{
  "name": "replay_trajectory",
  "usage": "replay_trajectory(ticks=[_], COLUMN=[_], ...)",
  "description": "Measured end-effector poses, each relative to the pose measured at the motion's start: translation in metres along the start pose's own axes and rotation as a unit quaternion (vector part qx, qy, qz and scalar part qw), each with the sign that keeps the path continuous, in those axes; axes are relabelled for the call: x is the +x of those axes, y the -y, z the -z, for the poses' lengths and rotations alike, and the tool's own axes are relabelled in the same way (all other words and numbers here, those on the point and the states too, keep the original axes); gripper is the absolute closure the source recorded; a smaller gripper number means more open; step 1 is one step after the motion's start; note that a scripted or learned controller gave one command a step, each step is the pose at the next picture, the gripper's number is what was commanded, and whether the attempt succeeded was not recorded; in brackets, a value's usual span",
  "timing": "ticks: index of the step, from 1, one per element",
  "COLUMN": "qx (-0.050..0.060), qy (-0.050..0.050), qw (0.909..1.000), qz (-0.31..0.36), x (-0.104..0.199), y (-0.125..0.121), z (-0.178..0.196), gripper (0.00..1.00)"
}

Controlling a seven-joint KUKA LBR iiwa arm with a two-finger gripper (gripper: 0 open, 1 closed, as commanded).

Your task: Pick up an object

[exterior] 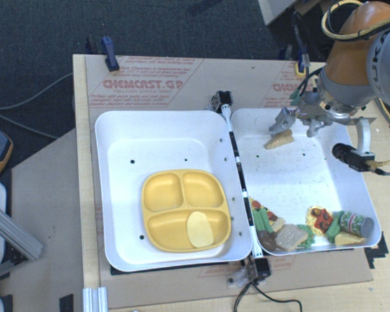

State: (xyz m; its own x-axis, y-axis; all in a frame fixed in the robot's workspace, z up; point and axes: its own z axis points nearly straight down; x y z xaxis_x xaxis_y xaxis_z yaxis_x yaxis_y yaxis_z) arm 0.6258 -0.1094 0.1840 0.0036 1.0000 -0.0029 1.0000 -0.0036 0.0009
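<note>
Overhead, gripper (297,123) straddles tan wedge (279,140) near bin's far wall (266,111).

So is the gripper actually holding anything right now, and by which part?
Cannot be told. The gripper sits right over a tan wedge in the right bin, but the view does not settle whether the wedge is gripped.

Two shallow white bins side by side on a brown board (162,86) printed with red lettering. Left bin (117,174) — a yellow divided plate (182,208) sits toward 5 o'clock, with a pale disc (199,229) in its lower compartment. A blue clamp (109,52) grips the board's edge at 11 o'clock — dark carpet (84,12) lies beyond.
</note>
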Motion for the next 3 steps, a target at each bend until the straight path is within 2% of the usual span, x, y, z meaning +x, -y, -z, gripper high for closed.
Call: replay_trajectory(ticks=[1, 2, 3], qx=[0.000, -0.002, -0.002], qy=[0.000, 0.000, -0.003], qw=[1.0000, 1.0000, 1.0000], qz=[0.003, 0.003, 0.005], x=[-0.015, -0.014, 0.072], y=[-0.036, -0.037, 0.002], z=[-0.104, -0.088, 0.007], gripper=[0.00, 1.00, 1.00])
